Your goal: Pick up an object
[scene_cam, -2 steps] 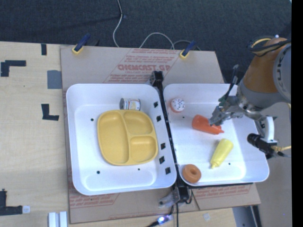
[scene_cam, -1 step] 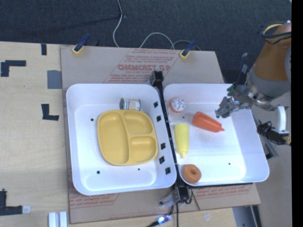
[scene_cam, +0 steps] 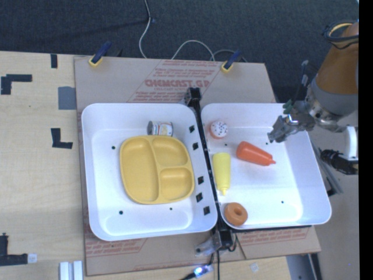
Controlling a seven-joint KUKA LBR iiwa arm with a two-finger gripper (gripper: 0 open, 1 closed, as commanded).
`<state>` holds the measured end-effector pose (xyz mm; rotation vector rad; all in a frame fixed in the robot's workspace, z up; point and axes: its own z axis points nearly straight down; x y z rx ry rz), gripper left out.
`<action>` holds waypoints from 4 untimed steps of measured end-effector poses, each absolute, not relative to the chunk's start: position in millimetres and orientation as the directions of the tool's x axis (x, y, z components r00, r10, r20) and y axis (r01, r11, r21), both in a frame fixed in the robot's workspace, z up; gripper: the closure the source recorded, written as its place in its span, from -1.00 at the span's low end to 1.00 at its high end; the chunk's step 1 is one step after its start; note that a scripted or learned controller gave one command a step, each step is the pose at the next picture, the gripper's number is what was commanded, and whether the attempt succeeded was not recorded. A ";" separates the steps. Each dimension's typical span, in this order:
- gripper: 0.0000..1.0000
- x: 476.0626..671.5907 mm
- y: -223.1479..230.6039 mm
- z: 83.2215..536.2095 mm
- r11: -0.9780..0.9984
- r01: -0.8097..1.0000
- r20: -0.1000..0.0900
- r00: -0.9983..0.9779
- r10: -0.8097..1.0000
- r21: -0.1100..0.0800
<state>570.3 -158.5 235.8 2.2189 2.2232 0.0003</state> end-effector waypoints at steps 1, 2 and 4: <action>1.00 568.3 -106.4 244.0 0.006 1.000 0.001 -0.006 1.000 -0.001; 1.00 565.4 -45.0 232.6 0.007 1.000 0.002 -0.007 1.000 -0.003; 1.00 553.3 65.3 211.9 0.006 1.000 0.000 -0.006 1.000 -0.003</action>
